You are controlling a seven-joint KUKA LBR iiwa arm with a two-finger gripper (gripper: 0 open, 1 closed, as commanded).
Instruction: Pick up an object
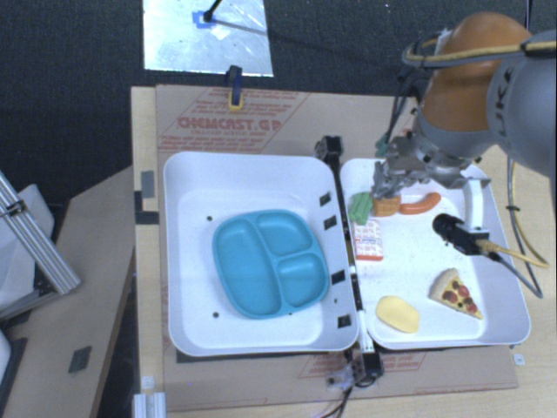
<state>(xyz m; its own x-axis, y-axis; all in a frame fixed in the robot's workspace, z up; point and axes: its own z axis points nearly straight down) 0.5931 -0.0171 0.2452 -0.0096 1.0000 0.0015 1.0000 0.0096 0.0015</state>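
I see the grey arm's pincer (389,184) low in the right shallow white bin (505,320), at its far left corner, just above an orange carrot-like piece (386,205) beside a green leafy toy (360,205). I cannot tell how the pincer stands. Near them lie an orange sausage (421,204), a red-and-white packet (369,239), a pizza slice (455,293) and a yellow lump (398,313). The left white bin (187,233) holds a blue divided plastic tray (269,262).
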